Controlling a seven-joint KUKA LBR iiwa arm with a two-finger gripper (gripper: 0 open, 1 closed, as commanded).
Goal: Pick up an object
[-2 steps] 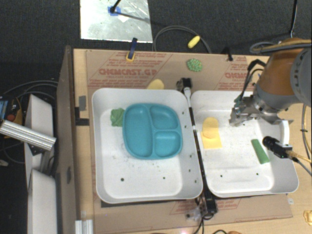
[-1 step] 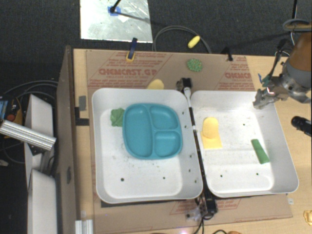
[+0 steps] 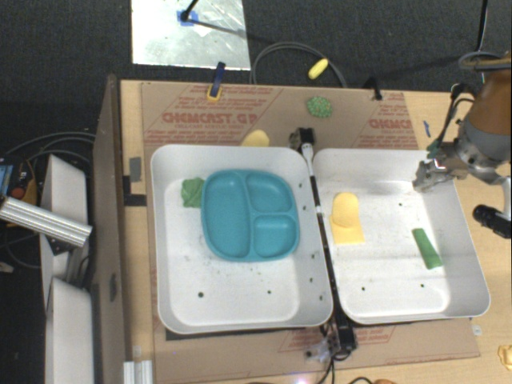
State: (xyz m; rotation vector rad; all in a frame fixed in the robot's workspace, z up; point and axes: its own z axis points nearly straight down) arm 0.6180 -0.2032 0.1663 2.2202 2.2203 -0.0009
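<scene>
We see the arm (image 3: 486, 126) cut off at the right edge, and its gripper (image 3: 428, 174) is too small and blurred for us to make out. In the right bin (image 3: 464, 294) lie a yellow block (image 3: 346, 218) near the divider and a green stick (image 3: 426, 248), well apart. The left bin (image 3: 172, 294) holds a teal divided plate (image 3: 250, 214) partly covering a green scrap (image 3: 192, 191).
</scene>
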